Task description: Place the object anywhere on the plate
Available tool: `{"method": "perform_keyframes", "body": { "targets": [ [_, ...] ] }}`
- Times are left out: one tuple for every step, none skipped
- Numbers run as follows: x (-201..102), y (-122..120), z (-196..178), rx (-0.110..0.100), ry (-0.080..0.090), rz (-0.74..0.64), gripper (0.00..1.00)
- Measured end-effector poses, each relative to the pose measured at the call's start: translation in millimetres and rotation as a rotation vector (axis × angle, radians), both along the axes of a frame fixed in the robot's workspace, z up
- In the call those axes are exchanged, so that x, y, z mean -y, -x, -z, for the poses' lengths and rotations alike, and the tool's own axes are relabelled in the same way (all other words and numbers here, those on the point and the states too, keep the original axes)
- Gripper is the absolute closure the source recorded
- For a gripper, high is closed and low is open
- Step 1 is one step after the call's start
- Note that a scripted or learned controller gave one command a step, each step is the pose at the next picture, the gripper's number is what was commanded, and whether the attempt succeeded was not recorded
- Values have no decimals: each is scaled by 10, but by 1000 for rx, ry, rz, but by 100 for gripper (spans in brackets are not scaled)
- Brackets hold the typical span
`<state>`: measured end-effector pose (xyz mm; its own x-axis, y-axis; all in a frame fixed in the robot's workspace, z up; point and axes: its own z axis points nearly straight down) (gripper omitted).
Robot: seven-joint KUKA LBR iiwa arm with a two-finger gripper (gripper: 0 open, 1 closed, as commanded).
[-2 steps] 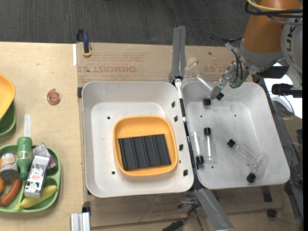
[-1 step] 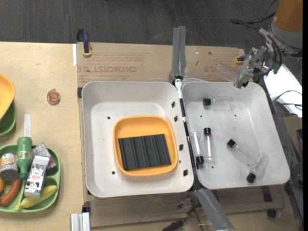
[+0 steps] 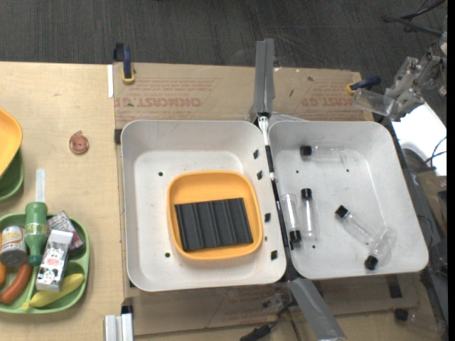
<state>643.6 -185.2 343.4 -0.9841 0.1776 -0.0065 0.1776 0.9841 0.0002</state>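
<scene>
My claw [image 3: 412, 84] waits at two o'clock beyond the right white bin [image 3: 398, 162], spread undeterminable; clear plastic vials with black caps [image 3: 307, 213] lie loose there, the orange square plate [image 3: 213, 219] at nine o'clock ready

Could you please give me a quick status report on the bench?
Gripper at top right, outside bins. Orange square plate in left white bin bears dark ridged block. Four clear black-capped vials lie in right bin.

Dark grey carpet [image 3: 213, 16] ran behind the wooden bench [image 3: 57, 105]. Brown cardboard [image 3: 192, 91] lay on the bench's right part, clamped at its far edge by blue clips [image 3: 122, 59].
</scene>
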Motion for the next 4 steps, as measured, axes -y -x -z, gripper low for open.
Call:
{"method": "perform_keyframes", "body": {
  "targets": [
    [372,-33,-990,0,1,-253,100],
    [368,623,-987,-3,1,-670,100],
    [367,1279,-985,-3,1,-858,100],
    [365,1386,-815,-3,1,-1273,100]
  ]
}}
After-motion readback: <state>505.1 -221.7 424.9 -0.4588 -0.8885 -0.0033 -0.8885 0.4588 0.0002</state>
